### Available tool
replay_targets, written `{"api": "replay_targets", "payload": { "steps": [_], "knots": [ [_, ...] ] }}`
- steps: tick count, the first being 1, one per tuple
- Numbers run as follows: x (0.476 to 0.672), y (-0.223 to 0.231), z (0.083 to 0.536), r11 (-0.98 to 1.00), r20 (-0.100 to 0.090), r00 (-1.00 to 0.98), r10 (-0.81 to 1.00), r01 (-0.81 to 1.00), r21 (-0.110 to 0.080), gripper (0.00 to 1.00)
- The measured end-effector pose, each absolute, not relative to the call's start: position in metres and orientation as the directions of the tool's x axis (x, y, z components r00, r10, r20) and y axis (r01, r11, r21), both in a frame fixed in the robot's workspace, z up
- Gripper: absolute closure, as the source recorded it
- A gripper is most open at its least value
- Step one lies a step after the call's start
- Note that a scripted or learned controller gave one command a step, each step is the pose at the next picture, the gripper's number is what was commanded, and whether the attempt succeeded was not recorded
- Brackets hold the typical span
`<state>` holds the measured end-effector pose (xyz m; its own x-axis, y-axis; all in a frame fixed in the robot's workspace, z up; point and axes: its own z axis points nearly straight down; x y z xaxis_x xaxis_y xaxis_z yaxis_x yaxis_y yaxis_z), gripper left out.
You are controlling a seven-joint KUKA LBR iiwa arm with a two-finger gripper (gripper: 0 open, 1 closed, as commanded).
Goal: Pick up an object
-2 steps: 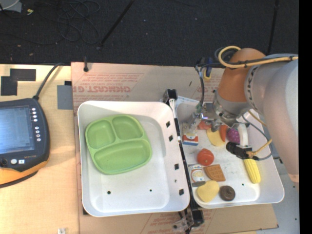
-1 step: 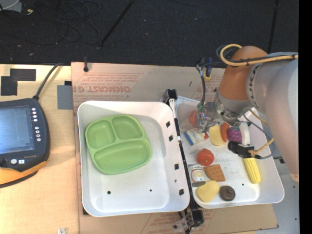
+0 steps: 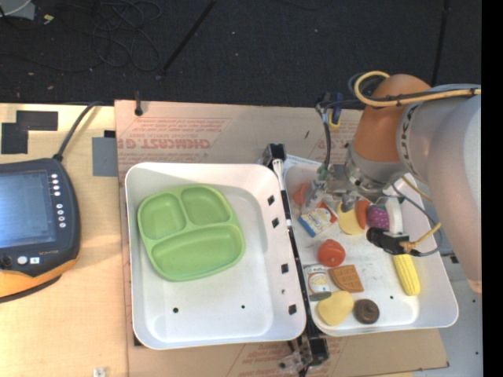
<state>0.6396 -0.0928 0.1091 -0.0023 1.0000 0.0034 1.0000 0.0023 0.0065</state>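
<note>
Front of right bin point(image 3: 440, 312): I see a donut point(image 3: 366, 311), cracker point(image 3: 346, 278), corn point(image 3: 406, 273) | tomato point(image 3: 332, 252) mid-bin | gripper point(image 3: 328, 191) low over back toys, I cannot tell its fingers | left bin point(image 3: 157, 312): green plate point(image 3: 190, 232)

right bin point(image 3: 440, 309) crowded, left bin point(image 3: 204, 312) seemingly roomier
</note>
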Motion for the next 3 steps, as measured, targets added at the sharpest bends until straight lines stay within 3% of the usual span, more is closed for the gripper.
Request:
{"api": "replay_targets", "payload": {
  "steps": [1, 2, 3],
  "knots": [
    [0.644, -0.085, 0.087, 0.001, 0.000, -0.001, 1.000, 1.000, -0.004, 0.00],
    [0.644, -0.085, 0.097, 0.003, 0.003, -0.003, 1.000, 1.000, -0.008, 1.00],
    [0.548, -0.052, 0.190, -0.001, 0.003, 0.001, 1.000, 1.000, -0.005, 1.00]
  ]
}}
